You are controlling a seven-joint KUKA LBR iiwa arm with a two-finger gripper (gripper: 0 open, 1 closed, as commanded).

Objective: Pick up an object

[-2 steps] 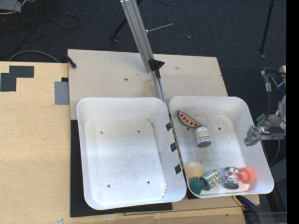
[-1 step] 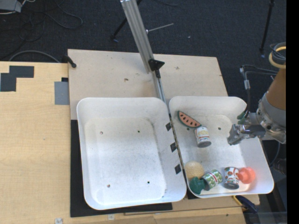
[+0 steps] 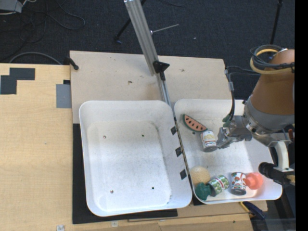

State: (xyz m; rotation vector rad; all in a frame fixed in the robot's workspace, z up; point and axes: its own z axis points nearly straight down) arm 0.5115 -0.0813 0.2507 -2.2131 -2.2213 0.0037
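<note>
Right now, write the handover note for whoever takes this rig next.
Gripper: low in the right bin, right beside the small can; finger state unreadable, no grasp confirmed.
Right bin things: watermelon slice near the divider, tan ball, green toy, striped can, second can and orange-red piece along the near edge.
Left bin: nothing picked into it.
Done: approach to the small can.
Left: grasp and lift.
</note>
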